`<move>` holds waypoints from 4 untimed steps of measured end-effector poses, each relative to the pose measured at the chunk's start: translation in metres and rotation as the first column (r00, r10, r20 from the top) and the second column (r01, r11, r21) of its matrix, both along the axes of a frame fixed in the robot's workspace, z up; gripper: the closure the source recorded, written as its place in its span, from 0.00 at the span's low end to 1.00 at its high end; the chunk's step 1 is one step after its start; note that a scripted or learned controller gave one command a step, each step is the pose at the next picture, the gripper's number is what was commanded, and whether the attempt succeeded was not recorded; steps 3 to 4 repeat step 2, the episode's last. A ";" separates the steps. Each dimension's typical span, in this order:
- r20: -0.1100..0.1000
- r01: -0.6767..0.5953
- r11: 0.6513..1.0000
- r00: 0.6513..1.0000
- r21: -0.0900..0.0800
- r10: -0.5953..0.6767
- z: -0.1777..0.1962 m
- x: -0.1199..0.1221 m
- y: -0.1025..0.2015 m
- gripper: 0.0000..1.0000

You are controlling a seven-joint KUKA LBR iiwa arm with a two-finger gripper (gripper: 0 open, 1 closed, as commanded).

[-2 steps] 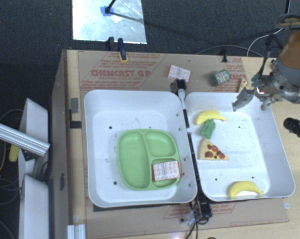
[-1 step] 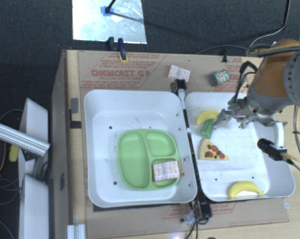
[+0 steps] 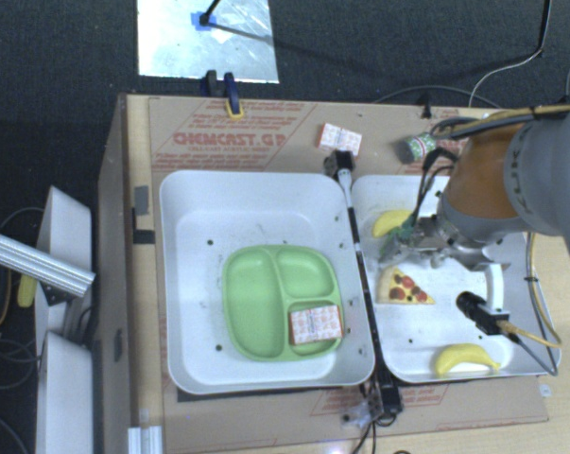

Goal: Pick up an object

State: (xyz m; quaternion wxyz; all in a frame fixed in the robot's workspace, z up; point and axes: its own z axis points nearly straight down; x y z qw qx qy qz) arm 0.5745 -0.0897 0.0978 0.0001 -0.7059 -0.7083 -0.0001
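Two shallow white bins sit side by side on the tabletop point(image 3: 266, 135), a brown printed board. The left bin point(image 3: 185, 206) holds a green divided plate point(image 3: 266, 301) of smooth plastic, and a small red-and-white patterned packet point(image 3: 315, 323) lies in its near-right compartment. The right bin point(image 3: 417, 362) holds three toy foods: a curved yellow banana point(image 3: 392, 221) at the far left, a triangular pizza slice point(image 3: 404, 288) with red toppings near the middle, and a second yellow banana point(image 3: 466, 358) close to the near rim. The grey arm point(image 3: 530, 173) reaches in from the right, its orange band above the wrist, and the end effector point(image 3: 409, 242) hangs low over the far-left part of the right bin; whether it is spread or pressed together cannot be told, and nothing is visibly pinched in it. The deciding relation is closeness: the far banana lies just beside the end effector, on its far side, with its long axis running roughly left to right, while the pizza slice lies just on its near side, pointing left. The near banana is well apart. Judged from this, either of the two adjacent items is the likely target, both being smooth, rigid and low-lying.
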 end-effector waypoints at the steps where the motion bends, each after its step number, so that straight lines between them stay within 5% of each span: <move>1: 0.003 0.000 1.000 1.000 0.000 0.000 -0.013 0.087 0.007 0.00; 2: -0.009 0.000 1.000 1.000 -0.002 0.000 -0.004 0.084 0.005 1.00; 4: -0.009 0.000 1.000 1.000 -0.002 0.000 -0.004 0.084 0.005 1.00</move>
